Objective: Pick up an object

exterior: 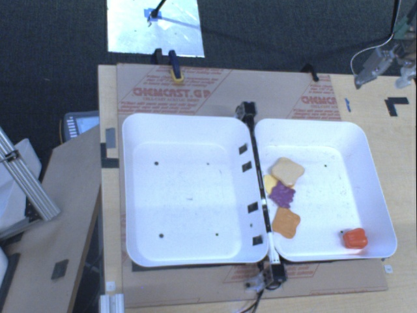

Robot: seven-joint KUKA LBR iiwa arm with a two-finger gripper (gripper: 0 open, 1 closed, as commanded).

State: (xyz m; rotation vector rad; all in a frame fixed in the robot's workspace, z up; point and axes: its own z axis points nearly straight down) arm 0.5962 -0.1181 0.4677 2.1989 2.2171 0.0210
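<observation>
The right bin (365, 149) holds several small objects. A tan piece (287, 171), a yellow piece (269, 184), a purple piece (282, 193) and an orange piece (285, 222) cluster near its left wall. A red object (354, 238) lies alone in the near right corner. My gripper (373, 67) hangs at the far right, beyond the back edge of the right bin and well away from all the objects. It looks small and pale, and nothing is seen in it.
The left bin (130, 175) sits beside the right one, joined by a black clipped divider (255, 175). Both rest on a cardboard sheet (215, 87). A shiny metal plate (155, 18) and a blue-yellow clamp (174, 67) lie at the back.
</observation>
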